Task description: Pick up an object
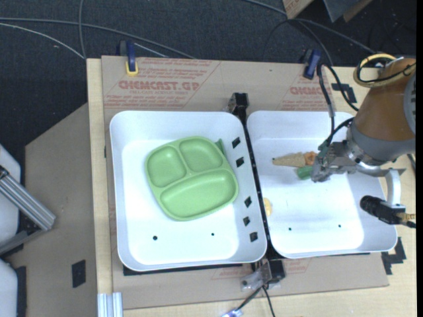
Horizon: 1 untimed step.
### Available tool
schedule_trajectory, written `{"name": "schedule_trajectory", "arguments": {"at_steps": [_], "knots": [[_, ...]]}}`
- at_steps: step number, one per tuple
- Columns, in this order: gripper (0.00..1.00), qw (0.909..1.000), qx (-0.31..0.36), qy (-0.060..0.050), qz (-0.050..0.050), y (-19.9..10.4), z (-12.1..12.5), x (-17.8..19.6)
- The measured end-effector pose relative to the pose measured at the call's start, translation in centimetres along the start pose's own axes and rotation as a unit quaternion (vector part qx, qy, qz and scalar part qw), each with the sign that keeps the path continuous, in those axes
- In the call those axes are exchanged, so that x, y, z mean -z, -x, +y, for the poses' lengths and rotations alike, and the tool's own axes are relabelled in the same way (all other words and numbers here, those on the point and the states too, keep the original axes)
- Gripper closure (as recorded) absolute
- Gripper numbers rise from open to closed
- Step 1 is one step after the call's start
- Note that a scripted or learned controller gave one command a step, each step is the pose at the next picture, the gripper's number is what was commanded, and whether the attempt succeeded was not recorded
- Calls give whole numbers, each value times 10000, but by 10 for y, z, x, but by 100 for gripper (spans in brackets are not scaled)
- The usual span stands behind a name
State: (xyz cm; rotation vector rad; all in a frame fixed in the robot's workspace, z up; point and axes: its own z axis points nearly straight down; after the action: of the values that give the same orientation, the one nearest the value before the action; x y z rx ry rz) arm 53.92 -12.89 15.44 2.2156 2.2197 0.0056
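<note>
The hand [322, 170] reaches low into the right bin [310, 236].

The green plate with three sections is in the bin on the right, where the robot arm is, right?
Not quite. The camera view shows the green plate in the left bin. The robot arm's pincer is over the right bin.

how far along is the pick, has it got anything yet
Done: the arm has reached into the right bin, and the gripper is down beside a tan cone-shaped object and a small green item. In hand: nothing visibly between the fingers; their state cannot be made out. Left: a secure grasp and a lift. The green divided plate lies untouched in the left bin.
</note>
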Motion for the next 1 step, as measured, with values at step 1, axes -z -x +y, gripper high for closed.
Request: {"name": "schedule_trajectory", "arguments": {"at_steps": [1], "knots": [[100,10000,-3,-2,2,-2,1,44]]}}
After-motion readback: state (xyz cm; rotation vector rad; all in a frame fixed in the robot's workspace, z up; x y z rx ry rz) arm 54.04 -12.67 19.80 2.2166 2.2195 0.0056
